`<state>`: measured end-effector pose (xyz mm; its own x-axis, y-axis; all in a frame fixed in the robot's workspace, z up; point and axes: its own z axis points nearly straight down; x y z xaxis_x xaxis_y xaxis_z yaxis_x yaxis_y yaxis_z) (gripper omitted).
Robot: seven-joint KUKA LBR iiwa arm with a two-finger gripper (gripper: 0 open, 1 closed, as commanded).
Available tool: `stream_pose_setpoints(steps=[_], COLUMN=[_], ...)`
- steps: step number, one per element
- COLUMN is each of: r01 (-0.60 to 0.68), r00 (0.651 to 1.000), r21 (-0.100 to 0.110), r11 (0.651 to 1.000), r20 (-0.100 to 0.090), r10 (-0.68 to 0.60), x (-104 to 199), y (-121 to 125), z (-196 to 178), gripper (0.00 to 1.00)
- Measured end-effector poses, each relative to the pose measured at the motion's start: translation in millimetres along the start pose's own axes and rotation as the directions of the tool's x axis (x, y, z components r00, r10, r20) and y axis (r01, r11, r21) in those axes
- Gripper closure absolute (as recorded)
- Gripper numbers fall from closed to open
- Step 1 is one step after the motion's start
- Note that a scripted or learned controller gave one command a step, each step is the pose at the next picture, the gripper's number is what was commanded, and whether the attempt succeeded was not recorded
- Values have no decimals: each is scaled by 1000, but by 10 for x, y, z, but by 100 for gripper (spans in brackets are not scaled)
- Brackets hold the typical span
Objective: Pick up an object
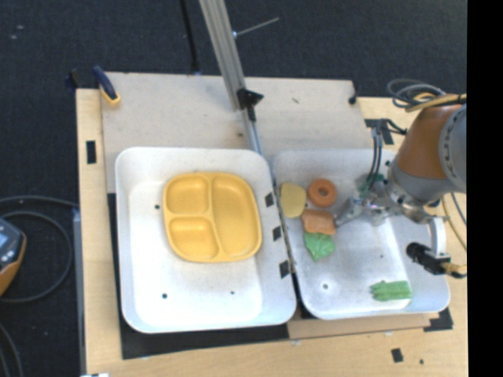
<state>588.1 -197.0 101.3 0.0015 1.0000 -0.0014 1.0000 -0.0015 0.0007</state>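
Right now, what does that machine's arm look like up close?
The arm is a rounded grey body with a broad orange band above the wrist. Thin dark and greenish cables run down to a small metal gripper. A white-and-black fitting with a yellow tip juts beside it.

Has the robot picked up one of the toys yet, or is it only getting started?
Nothing looks picked up yet. The orange ring, yellow piece, orange block, green lump and green strip all lie in the right bin. The tool is low, beside the orange block, so it seems to be reaching. Grabbing and lifting are left. The yellow tray sits in the left bin.
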Motion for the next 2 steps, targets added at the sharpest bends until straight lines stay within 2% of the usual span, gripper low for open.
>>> stream_pose_setpoints(steps=[1,2], r01=[-2,4], r00=[1000,1000], r21=[-6,-6], r11=[1000,1000], r20=[0,1], r10=[2,-4], x=[-8,49], y=[16,45], z=[-124,-742], gripper=[100,100])
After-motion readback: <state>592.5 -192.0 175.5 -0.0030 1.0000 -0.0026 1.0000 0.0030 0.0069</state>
